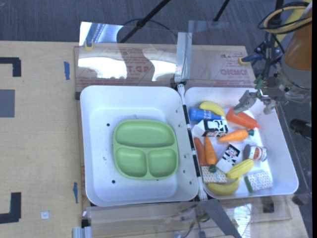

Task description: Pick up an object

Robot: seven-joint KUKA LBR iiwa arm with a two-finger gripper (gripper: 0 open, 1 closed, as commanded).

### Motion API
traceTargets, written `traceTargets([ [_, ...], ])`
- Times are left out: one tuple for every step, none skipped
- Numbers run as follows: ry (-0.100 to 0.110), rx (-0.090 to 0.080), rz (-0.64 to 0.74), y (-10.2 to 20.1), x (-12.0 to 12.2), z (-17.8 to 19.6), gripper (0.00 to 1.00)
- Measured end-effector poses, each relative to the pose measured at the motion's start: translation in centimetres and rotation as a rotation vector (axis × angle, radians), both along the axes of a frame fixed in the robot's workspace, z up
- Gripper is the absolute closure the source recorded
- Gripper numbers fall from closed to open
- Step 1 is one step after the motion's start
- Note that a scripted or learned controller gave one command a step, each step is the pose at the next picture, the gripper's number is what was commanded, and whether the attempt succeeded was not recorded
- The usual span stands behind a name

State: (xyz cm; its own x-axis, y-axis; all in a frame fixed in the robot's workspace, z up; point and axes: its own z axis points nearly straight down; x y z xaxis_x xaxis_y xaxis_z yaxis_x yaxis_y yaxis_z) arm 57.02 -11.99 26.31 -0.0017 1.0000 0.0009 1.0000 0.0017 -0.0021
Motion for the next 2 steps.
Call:
traceTargets([
  [-0.001,-0.001,-0.030,-4.3,1.9,-12.4,0.00],
  [-0.006,-0.003,-0.050,-6.7,3.8,-16.8,0.00],
])
